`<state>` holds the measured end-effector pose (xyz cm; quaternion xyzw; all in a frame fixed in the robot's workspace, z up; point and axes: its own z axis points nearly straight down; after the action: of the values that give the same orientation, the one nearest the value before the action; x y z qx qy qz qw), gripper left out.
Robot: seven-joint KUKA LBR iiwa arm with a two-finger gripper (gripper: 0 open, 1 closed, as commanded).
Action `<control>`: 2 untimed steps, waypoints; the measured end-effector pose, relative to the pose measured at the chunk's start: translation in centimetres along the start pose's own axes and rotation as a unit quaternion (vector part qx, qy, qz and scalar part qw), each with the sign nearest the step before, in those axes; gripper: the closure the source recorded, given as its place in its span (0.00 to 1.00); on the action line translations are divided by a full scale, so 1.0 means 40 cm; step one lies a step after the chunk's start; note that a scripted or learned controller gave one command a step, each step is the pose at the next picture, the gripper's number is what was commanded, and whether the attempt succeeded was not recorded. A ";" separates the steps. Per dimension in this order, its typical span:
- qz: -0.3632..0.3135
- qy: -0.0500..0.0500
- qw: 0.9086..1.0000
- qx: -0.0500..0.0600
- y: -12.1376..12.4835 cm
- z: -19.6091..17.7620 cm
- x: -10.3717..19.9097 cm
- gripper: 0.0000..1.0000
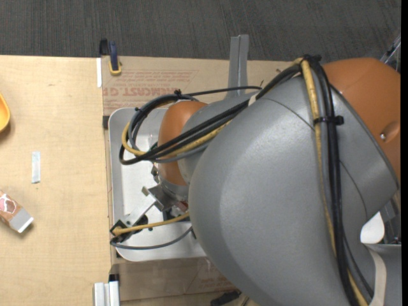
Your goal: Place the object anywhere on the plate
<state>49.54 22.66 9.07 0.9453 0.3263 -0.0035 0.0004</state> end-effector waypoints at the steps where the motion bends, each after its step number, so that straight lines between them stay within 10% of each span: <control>1: 0.046 0.001 0.999 -0.001 0.140 -0.252 -0.031 1.00; 2: 0.046 0.001 0.999 -0.001 0.140 -0.252 -0.031 0.00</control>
<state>52.09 17.51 19.16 0.9594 0.2820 -0.0020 0.0008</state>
